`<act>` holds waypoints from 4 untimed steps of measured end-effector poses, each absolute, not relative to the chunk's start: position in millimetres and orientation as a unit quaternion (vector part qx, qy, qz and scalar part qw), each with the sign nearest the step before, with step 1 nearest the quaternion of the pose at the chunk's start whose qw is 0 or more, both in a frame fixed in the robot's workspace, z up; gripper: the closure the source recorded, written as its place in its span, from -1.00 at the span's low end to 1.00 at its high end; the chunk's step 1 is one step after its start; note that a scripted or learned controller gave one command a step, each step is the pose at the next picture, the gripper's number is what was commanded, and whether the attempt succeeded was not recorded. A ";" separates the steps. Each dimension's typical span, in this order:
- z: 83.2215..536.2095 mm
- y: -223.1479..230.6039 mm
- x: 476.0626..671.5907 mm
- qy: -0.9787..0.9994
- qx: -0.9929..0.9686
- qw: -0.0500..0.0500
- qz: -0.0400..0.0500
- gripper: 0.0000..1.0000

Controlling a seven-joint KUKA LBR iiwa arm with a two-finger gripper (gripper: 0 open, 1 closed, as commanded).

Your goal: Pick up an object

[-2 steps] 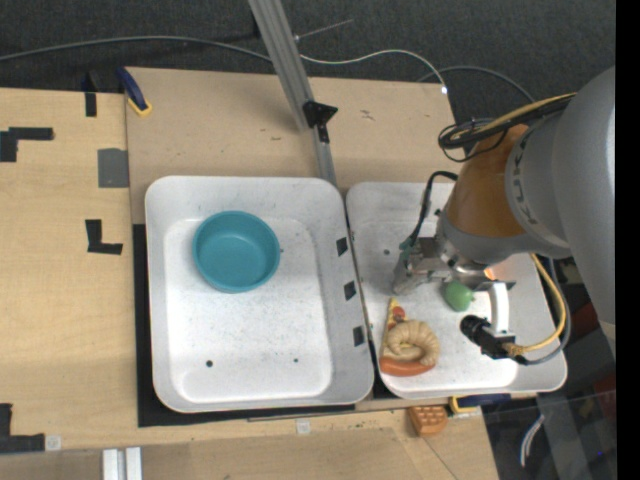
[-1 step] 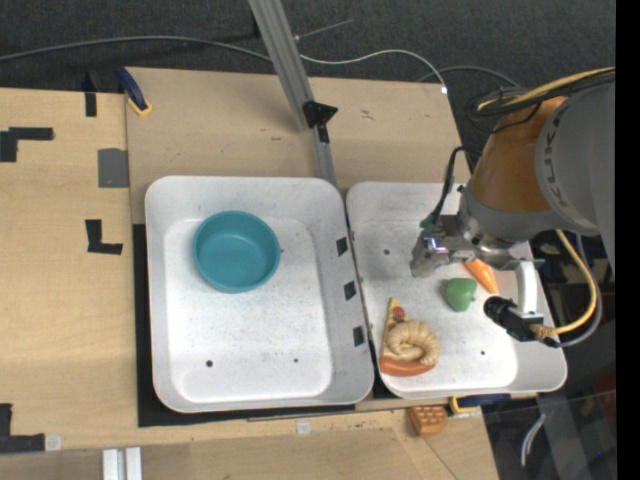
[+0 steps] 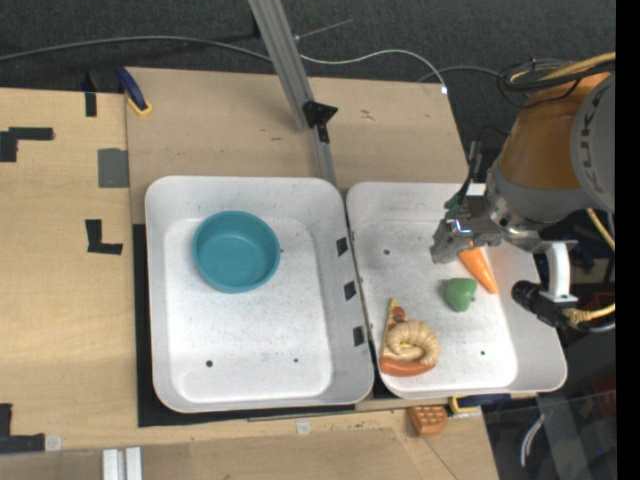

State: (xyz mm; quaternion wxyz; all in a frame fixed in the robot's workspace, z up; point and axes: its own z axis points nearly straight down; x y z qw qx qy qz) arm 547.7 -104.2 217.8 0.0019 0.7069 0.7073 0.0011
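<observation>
carrot point(image 3: 479, 268) lies in the right bin point(image 3: 500, 368), touching the pincer point(image 3: 450, 242) on its lower right, long axis slanting down-right; whether the pincer is open, i cannot tell.

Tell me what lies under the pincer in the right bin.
Under the pincer an orange carrot pokes out, resting on the right bin beside a green piece. The carrot's upper end is covered by the pincer, so any grip on it is hidden.
</observation>
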 end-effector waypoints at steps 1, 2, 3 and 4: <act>266.7 -104.2 548.9 0.708 0.707 0.002 0.001 1.00; 266.3 -48.0 565.6 0.709 0.705 -0.001 0.000 1.00; 254.7 0.8 564.0 0.709 0.705 -0.001 -0.001 1.00; 241.5 44.8 570.7 0.709 0.705 -0.001 -0.001 1.00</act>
